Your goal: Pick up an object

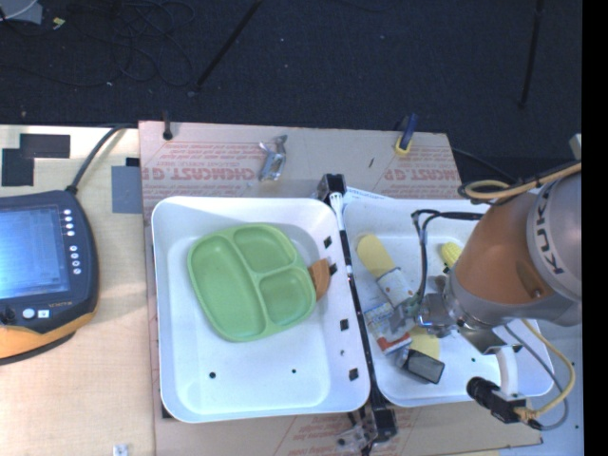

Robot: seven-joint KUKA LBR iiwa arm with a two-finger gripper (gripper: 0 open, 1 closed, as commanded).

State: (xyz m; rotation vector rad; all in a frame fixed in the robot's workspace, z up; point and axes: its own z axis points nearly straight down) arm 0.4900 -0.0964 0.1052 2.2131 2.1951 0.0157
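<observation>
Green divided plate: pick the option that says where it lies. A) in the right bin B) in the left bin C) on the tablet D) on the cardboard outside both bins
B: the green divided plate lies flat on the floor of the left bin.

Cardboard sheet [218,164], 12 o'clock above the left bin: red print, upside down, repeated twice along the top edge; the letters cannot be made out for certain.
Arm [560,245], 3 o'clock: dark letters "KU" on the grey casing, the rest cut off.
Handheld screen [33,255], 9 o'clock: display unreadable.
</observation>
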